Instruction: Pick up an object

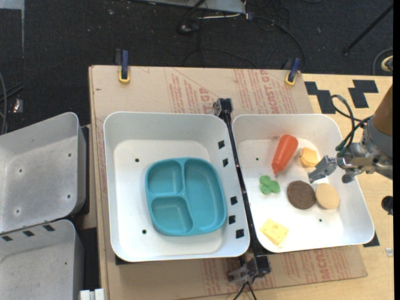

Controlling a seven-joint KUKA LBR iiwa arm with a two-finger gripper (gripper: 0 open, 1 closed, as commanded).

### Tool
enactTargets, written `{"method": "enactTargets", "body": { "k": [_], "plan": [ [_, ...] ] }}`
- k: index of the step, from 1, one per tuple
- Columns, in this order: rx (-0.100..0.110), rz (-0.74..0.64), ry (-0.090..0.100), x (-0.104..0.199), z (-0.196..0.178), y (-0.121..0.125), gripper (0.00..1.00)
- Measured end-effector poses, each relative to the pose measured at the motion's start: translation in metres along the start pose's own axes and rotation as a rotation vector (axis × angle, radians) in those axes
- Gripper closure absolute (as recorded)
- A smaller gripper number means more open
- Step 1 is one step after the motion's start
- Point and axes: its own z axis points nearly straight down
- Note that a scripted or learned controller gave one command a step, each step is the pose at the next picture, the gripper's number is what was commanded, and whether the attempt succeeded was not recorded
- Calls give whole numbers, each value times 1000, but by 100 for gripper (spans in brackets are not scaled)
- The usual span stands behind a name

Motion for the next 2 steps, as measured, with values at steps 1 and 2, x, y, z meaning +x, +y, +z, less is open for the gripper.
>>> {"method": "enactTargets", "body": {
  "k": [1,2],
  "plan": [
    [-13,-4,-3,1,-7,3,0],
    [-9,-1,-2,2,40,-5,0]
  ]
}}
